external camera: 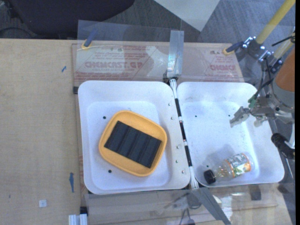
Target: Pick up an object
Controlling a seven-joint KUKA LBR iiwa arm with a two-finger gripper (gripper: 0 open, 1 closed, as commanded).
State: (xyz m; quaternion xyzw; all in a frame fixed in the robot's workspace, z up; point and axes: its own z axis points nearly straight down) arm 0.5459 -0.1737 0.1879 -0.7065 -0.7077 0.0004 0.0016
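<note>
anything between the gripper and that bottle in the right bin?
Nothing visible. The gripper hangs over the right bin near its right side; the bottle lies on its side toward the near edge, with bare bin floor between them.

Tray [132,143] in left bin [89,102], bottle [228,168] in right bin [211,93]

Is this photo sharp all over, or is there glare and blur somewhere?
In the camera view, the yellow tray looks crisp, with soft shadows; the clear bottle is small and a bit blurry, with bright glints; the gripper at the right edge is soft; the clear sheet behind the bins shows faint reflections.
</note>
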